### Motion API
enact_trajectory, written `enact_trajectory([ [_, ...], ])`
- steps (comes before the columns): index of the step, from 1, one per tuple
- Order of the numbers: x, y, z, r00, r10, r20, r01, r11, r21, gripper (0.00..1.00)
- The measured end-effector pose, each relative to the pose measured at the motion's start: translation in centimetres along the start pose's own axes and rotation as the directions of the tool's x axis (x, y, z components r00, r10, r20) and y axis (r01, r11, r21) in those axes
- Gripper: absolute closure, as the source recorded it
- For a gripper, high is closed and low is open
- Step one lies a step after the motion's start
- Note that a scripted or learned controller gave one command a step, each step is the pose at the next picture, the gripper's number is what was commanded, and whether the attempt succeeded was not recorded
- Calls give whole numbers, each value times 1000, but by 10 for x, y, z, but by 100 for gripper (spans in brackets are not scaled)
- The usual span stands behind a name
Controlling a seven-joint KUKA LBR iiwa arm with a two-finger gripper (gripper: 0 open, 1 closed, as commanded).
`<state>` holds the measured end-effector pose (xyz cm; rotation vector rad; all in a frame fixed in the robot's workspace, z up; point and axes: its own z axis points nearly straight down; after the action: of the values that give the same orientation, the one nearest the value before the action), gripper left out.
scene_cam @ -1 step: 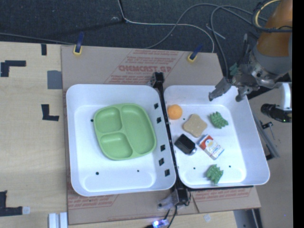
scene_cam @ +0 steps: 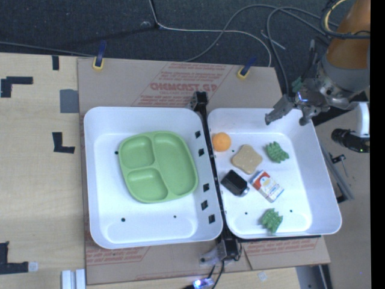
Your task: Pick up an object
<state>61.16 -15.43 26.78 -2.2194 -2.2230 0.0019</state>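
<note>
My gripper (scene_cam: 289, 114) hangs over the back right corner of the right bin (scene_cam: 301, 218), its two dark fingers spread apart with nothing between them. Below it in that bin lie an orange ball (scene_cam: 221, 141), a tan block (scene_cam: 246, 159), a green bumpy piece (scene_cam: 277, 152), a black object (scene_cam: 234, 182), a small red and white box (scene_cam: 266, 185) and a second green piece (scene_cam: 271, 220). All of them sit apart from the gripper.
The left bin (scene_cam: 102, 221) holds a green divided plate (scene_cam: 157, 165). Black clips run down the seam between the bins (scene_cam: 204, 161). Cables cross the dark floor behind the bench (scene_cam: 198, 29). Yellow clamps (scene_cam: 98, 62) pin the cardboard's back edge.
</note>
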Motion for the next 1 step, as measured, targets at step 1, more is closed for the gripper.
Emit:
enact_trajectory([
  [1, -6, -5, 47, 1000, 1, 0, -1, 1000, 5, 0],
])
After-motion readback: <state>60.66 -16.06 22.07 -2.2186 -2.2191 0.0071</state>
